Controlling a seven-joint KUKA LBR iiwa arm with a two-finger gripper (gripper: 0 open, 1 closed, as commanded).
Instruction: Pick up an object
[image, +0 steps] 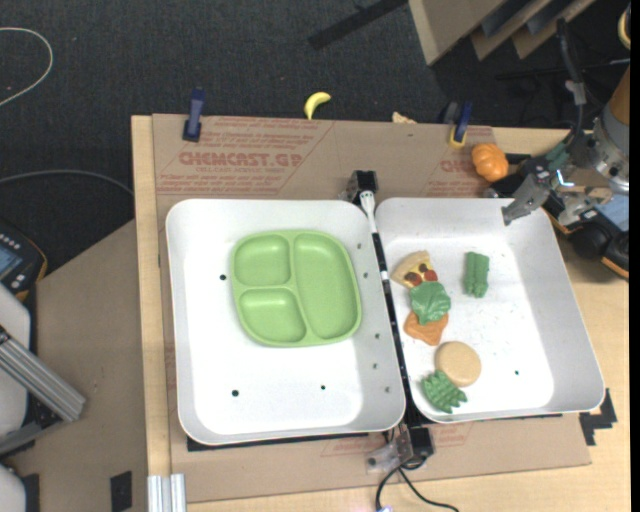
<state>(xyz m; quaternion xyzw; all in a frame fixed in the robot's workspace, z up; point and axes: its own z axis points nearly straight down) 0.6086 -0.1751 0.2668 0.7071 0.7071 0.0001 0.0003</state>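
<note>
Two shallow white bins side by side on a brown sheet printed with red lettering, pinned at the far edge by two blue clamps. In the left bin, a light green divided plate lying flat, three compartments, near the middle. In the right bin, six small toy foods gathered toward the left half. Nearest the dividing rim, a pizza slice; just to its right and apart from it, a dark green upright piece. Below the slice, a leafy green piece lying on top of an orange piece, the two touching. Lower still, a round tan biscuit, with a second frilly green piece touching its lower left edge, close to the bin's near wall. Over the far right corner of the right bin, reaching in from the right, the gripper, well apart from all six foods and with nothing visibly held; open or closed, cannot tell from this angle. Just beyond that corner, outside the bin on the sheet, a small orange fruit. Farther back, past the sheet's far edge on the dark floor, a yellow banana. Between the bins at the far end, a black clip.
</note>
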